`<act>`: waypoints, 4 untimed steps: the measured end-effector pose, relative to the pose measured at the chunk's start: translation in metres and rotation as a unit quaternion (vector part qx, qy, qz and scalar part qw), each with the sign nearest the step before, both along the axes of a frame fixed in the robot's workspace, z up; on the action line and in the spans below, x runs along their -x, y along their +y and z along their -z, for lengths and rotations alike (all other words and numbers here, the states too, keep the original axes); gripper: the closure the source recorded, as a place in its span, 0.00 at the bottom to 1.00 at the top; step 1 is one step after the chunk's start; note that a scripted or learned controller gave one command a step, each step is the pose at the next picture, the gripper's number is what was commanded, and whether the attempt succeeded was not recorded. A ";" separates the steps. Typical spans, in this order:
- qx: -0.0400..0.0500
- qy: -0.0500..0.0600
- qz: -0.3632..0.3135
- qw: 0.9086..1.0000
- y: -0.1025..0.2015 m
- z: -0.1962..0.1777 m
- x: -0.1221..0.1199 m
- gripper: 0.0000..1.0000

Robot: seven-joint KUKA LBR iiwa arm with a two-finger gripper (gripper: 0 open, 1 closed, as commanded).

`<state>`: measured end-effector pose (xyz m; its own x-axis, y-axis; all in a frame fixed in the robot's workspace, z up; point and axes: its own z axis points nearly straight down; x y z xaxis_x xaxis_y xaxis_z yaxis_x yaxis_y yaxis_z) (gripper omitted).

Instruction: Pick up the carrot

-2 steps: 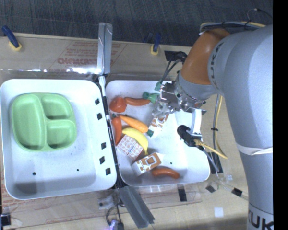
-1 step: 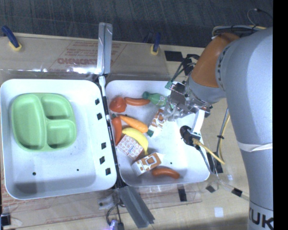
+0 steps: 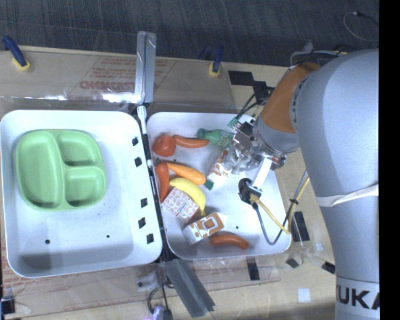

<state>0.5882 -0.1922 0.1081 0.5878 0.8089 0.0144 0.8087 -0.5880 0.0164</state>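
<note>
I saw the carrot [image 3: 185, 172] lying in the right bin [image 3: 275, 235], toward its left side, slanted, just above the banana [image 3: 190, 193] and beside a red item [image 3: 161, 179] against the bin's left wall. The pincer [image 3: 237, 153] hung over the upper middle of that bin, near a green bottle [image 3: 215, 137] and right of the carrot, apart from it. I could not tell how the pincer stood. A tomato [image 3: 164, 145] and a sausage [image 3: 191, 141] lay at the upper left of the bin. Two small cartons [image 3: 180, 206] [image 3: 207, 227] and another sausage [image 3: 229, 240] lay lower down. The left bin [image 3: 27, 259] held a green divided tray [image 3: 60, 169]. Both bins sat on the table [image 3: 67, 69].
</note>
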 end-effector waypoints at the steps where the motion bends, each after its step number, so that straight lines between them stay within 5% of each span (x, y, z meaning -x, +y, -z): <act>1: 0.003 0.008 0.087 0.996 0.050 0.001 -0.060 0.00; 2: 0.000 0.012 0.108 0.994 0.090 0.017 0.027 0.00; 3: -0.003 0.016 0.348 0.937 0.097 0.018 -0.055 0.00; 4: -0.003 0.014 0.220 0.975 0.098 0.017 0.007 0.00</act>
